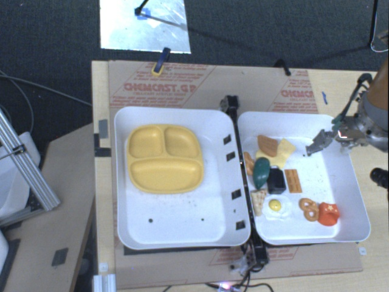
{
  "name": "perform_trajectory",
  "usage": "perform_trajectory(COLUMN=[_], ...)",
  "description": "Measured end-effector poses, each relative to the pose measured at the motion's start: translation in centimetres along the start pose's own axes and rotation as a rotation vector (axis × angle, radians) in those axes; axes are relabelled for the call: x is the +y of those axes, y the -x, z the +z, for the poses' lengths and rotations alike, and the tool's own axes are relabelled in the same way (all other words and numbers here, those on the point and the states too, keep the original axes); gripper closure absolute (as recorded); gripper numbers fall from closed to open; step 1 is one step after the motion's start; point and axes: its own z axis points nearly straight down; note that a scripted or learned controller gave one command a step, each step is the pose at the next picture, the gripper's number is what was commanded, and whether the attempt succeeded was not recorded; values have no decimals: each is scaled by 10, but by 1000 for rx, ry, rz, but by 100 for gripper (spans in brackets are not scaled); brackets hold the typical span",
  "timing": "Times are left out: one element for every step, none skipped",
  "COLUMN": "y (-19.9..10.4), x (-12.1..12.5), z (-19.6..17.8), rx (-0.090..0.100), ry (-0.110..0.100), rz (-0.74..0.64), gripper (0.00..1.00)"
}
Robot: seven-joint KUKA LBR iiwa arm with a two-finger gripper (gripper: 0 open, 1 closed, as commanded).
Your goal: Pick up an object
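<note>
Task's things: small play-food pieces lie in the right bin (352, 190), clustered in its left and lower half; none is singled out by the view.
Toast slice (267, 145): brown, near the bin's upper left, long axis slanting from upper left to lower right.
Cheese slice (284, 149): yellow, flat, touching the toast's right edge, one corner pointing to the upper right.
Green piece (261, 171): dark green, oval, long axis nearly up-down in the view, just below the toast.
Black piece (276, 180): dark block touching the green piece's right side.
Wafer (293, 180): orange-brown rectangle, long axis up-down, just right of the black piece.
Cracker (258, 201): pale, dotted, by the bin's left wall, below the green piece.
Fried egg (276, 207): white with a yellow yolk, touching the cracker's right.
Pretzel (309, 208): brown, looped, right of the egg.
Red piece (328, 214): red-orange, just beside the pretzel, nearest the lower right corner.
End effector (316, 143): over the right bin's upper right area, pointing left and slightly down, apart from the food; nothing between its fingers; how far they are spread I cannot tell.
Left bin (176, 230): holds a yellow divided plate (165, 159) in its upper half, two small compartments above one wide compartment.
Surface (182, 81): cardboard-covered, carrying both bins side by side.
</note>
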Motion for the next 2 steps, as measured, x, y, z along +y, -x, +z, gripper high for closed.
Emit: perform_trajectory(y=[-66, -101], x=[73, 70], z=[-48, -301], rx=[-1, -2], ry=[10, 21], rz=[-9, -6], gripper=[0, 0])
